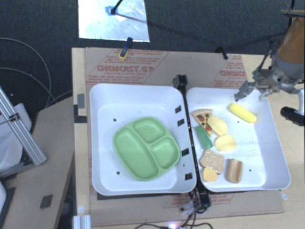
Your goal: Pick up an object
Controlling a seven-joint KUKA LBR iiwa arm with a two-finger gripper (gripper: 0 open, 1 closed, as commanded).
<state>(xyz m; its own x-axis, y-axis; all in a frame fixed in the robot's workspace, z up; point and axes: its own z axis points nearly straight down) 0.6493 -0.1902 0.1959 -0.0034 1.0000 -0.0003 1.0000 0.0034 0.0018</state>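
The gripper (252, 91) hovers open and holding nothing at the upper right of the frame. Just below it in the right bin (271, 142) lies a smooth yellow toy corn cob (243, 113), oblong and tilted, apart from the other toy foods.

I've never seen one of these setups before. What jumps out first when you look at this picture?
Probably the green divided plate, lying alone in the left white bin. Next, the heap of toy food in the right white bin: a pizza slice, a yellow corn cob and a bread roll, among others. At the right bin's far edge hangs the robot's gripper, its fingers spread just above the corn.
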